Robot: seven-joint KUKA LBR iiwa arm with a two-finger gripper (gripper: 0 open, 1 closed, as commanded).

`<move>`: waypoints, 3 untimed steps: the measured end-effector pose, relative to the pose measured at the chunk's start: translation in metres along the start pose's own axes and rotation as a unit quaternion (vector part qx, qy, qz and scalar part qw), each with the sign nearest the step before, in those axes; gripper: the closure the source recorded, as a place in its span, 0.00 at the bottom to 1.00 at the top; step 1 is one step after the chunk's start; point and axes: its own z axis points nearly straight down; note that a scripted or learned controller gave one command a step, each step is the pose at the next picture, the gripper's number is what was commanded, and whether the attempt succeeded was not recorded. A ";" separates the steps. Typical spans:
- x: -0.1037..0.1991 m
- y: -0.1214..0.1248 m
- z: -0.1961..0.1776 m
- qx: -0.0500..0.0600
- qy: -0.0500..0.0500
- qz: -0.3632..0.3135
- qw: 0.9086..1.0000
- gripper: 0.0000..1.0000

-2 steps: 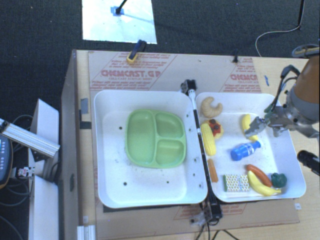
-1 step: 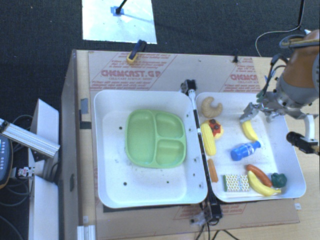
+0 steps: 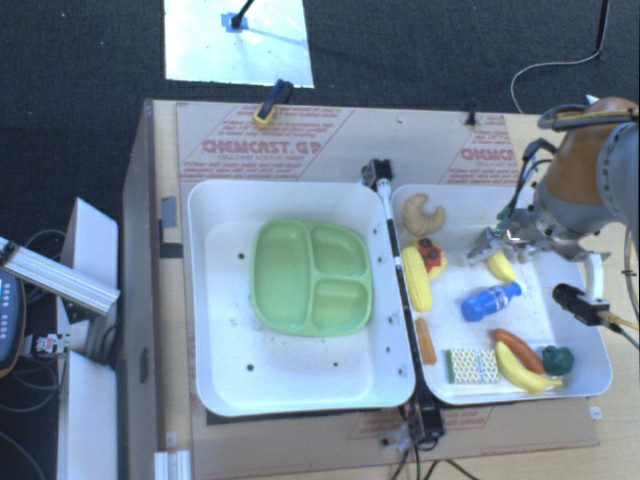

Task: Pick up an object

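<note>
Yellow marks the nearest candidate: a small banana [image 3: 501, 266] lies in the upper right part of the right bin [image 3: 590, 376], directly under my end effector [image 3: 497, 243]. I am in the approach step. My wrist sits low over that banana, and nothing is lifted yet. From this view I cannot tell how the end effector is set, nor whether it touches the banana.

Next move, as I judge it: settle squarely over the banana, grip it across its short width, then lift straight up.

Neighbouring items in the right bin:
- A blue bottle [image 3: 491, 301] lies just below the small banana, toward the bin's centre. This is the tightest side.
- A corn cob [image 3: 416, 277] and a red piece [image 3: 432, 256] lie along the left wall, well apart from my target.
- A croissant [image 3: 422, 213] occupies the upper left corner.
- A larger banana [image 3: 522, 368], a sausage [image 3: 517, 347], a green piece [image 3: 558, 359] and a patterned block [image 3: 472, 365] crowd the lower edge.

Open room remains toward the bin's upper edge and right wall. The left bin [image 3: 215, 373] holds a green divided plate [image 3: 311, 276] and is separated from my work by the shared rim.
</note>
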 end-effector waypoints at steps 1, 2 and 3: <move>0.000 0.002 -0.012 -0.002 -0.001 -0.002 1.000 1.00; -0.016 -0.011 -0.047 -0.002 -0.001 0.000 1.000 1.00; -0.016 -0.018 -0.111 -0.003 -0.001 -0.001 1.000 1.00</move>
